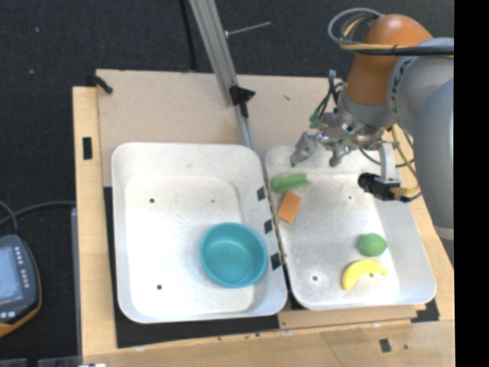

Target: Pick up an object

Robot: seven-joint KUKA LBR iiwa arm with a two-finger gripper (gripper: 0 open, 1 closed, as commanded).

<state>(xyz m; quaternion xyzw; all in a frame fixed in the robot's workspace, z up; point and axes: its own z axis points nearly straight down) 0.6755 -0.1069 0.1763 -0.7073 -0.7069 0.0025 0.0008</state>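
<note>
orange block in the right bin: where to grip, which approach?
Come straight down on the orange block and close across its short width. It lies flat and slightly tilted, close to the bin's left wall, with the green piece just above, so a side approach looks crowded.

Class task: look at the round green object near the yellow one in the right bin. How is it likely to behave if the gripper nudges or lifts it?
The green ball looks rounded, so a nudge would probably roll it, perhaps against the yellow banana-shaped piece close by. Its smooth curve may slip from the gripper unless gripped centrally. It looks small and likely light.
</note>
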